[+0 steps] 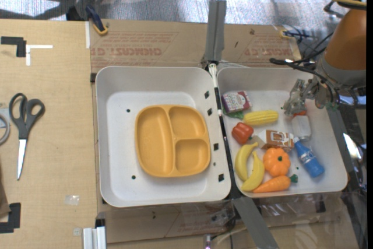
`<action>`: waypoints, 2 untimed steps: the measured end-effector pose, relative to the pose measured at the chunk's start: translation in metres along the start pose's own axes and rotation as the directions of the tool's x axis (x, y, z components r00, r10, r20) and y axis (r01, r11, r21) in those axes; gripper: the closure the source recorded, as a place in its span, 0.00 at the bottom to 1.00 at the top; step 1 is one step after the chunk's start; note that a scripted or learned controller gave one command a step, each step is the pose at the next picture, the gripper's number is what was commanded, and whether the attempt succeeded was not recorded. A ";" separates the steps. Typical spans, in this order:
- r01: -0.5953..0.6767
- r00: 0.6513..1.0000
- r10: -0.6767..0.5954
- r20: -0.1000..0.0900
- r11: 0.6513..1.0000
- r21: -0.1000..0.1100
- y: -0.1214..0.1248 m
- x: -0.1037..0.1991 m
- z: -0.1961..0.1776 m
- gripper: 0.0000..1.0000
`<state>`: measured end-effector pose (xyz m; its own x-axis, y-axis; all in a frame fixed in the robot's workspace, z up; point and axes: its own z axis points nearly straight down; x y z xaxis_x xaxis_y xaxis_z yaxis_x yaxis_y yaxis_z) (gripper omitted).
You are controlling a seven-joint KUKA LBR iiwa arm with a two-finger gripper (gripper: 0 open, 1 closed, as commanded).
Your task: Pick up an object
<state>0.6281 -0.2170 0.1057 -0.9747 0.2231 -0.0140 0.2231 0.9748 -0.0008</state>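
Over right bin (335, 143), tool (297, 103) (fingers blurred) hovers above bottle (306, 157).

Glossy plastic tray (173, 140), wooden bench (46, 125)

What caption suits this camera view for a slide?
Gripper hovering over right bin of toy food; yellow divided plate in left bin.

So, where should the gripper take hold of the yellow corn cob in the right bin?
Grip the yellow corn cob across its middle, coming from above. It lies flat and nearly level, with bare white bin floor on its far side for one finger.
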 end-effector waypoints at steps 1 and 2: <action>-0.227 0.974 0.227 -0.008 0.974 0.002 0.029 -0.001 -0.050 1.00; -0.121 0.993 0.121 0.015 0.993 0.004 -0.021 0.116 -0.006 1.00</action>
<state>0.5102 -0.2112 0.1106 -0.9403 0.3392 -0.0285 0.3395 0.9406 -0.0032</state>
